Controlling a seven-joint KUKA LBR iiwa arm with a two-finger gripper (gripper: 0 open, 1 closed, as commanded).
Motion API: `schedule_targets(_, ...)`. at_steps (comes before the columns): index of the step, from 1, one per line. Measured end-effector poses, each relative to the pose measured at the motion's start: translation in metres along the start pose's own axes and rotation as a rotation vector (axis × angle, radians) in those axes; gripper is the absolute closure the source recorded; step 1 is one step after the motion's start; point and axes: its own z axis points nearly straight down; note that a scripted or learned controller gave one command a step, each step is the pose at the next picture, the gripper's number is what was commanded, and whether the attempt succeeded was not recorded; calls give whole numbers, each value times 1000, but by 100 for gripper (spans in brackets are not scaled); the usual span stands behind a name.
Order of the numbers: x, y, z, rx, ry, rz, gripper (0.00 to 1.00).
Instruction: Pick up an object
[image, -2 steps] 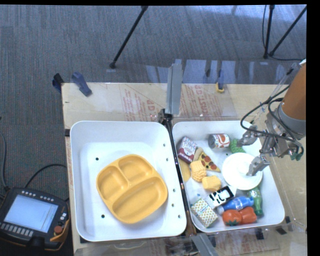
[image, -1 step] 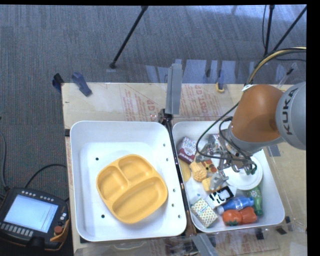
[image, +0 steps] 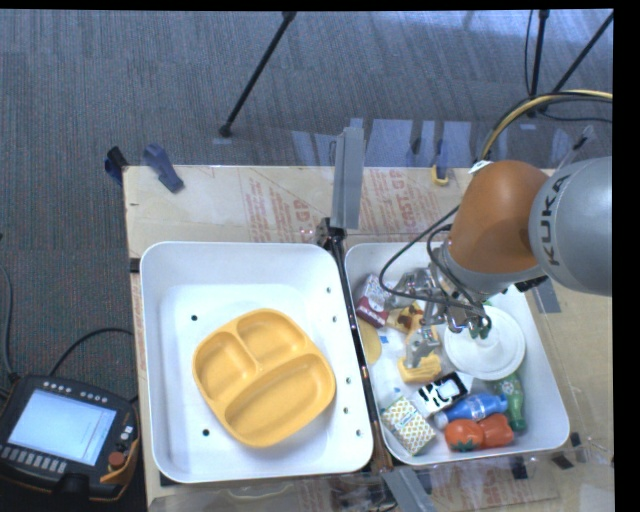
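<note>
Your gripper (image: 428, 325) hangs low in the right bin (image: 553, 395). You can't tell from here whether its fingers are apart, together or on anything; cables and the wrist clutter them.

Task thing is unclear, no object sits visibly between the fingers. Closest candidate: a yellow toy (image: 420, 360), small, blocky, pale yellow-orange, right below the fingertips, maybe touching, can't tell.

Right bin holds the pile. White disc (image: 490, 345) just right of the fingers. Dark red packet (image: 373, 303) to their left, by the bin wall. Black-and-white card (image: 441, 391) below the yellow toy. Patterned box (image: 410, 425) lower left of that. Blue bottle (image: 475, 407), green bottle (image: 514, 400) and orange-red toy (image: 478, 434) sit together at the bin's near corner, well below the fingers.

Left bin (image: 165, 300) holds one yellow divided plate (image: 263, 375), three compartments, lying flat, well left of the fingers.
</note>
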Motion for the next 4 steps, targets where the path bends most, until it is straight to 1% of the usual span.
schedule_targets(1, 38, -21, -1, 0, -4, 31, 0)
schedule_targets(2, 55, -2, 8, -1, 15, 137, 0)
schedule_targets(3, 54, 0, -1, -2, 14, 132, 100)
schedule_targets(4, 54, 0, -1, -2, 15, 131, 0)
